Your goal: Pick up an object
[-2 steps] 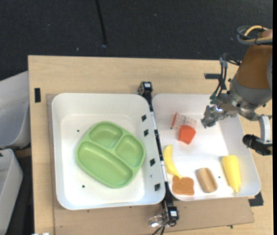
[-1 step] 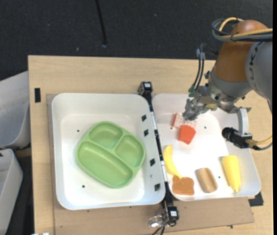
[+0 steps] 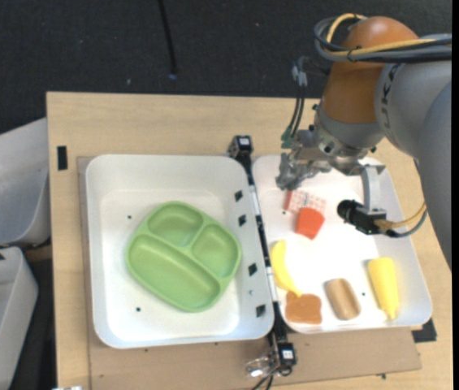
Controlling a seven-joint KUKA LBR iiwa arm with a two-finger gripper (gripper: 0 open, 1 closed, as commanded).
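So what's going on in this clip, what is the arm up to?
The grey arm reaches in from the right, and its gripper hangs over the far end of the right bin, above a small red-and-white packet and an orange-red block. Nothing is visibly held. A banana, a toast-like piece, a hot-dog bun and a corn cob lie nearer. The left bin holds a green divided plate.

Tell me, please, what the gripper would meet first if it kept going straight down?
Probably the small red-and-white packet right under the gripper, with the orange block just beyond it; depth is hard to judge here.
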